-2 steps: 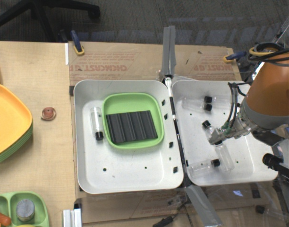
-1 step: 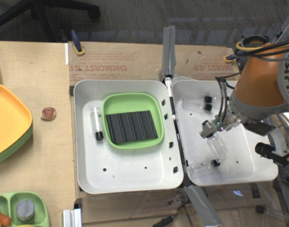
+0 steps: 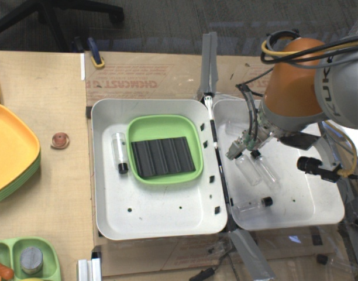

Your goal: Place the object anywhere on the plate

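**Arm low over the right bin, vials lying clear of the plate**

The arm reaches in from the right, its orange band above the right bin. The gripper hangs low over the bin's left part, near the wall shared with the left bin. Whether the fingers are apart or together cannot be told; they are small and blurred against the white floor, and nothing can be made out between them.

Just below the gripper a clear vial lies on the floor of the right bin, tilted, hard to separate from the white. A second clear vial with a dark cap lies nearer the bin's front edge, almost level.

In the left bin sits a green plate with a dark ribbed block lying flat on it. Just left of the plate, on the bin floor, lies a third vial, upright in the picture with its black cap toward the front. It is beside the plate, not on it.

On the desk to the left are stacked yellow trays, a small reddish disc, and at the front corner a green divided tray holding a grey cylinder. A blue-and-yellow clamp sits at the desk's far edge.
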Controlling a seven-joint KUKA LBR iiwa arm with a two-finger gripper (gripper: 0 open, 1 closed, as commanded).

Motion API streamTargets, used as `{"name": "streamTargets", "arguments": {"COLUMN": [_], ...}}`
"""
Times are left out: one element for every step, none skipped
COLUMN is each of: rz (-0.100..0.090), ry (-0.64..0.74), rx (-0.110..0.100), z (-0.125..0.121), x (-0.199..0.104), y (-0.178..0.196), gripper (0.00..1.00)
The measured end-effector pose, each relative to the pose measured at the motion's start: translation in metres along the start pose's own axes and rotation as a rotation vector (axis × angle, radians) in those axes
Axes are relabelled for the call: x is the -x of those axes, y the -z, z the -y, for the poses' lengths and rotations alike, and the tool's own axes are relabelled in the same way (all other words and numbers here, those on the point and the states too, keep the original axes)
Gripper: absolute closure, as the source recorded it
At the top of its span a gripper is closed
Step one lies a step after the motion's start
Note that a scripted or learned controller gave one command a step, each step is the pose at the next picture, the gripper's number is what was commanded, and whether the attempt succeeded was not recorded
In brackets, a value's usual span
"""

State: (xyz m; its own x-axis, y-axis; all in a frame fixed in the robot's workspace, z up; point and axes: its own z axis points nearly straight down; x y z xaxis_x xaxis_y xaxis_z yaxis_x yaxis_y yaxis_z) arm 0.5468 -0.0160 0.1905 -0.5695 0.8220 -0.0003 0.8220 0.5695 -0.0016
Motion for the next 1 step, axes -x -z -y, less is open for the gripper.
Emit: {"name": "streamTargets", "arguments": {"rz": [-0.001], "ry": [0.084], "rx": [-0.001], "z": [-0.006], "x": [-0.0098], "y": [-0.0004], "gripper": [1.0]}}
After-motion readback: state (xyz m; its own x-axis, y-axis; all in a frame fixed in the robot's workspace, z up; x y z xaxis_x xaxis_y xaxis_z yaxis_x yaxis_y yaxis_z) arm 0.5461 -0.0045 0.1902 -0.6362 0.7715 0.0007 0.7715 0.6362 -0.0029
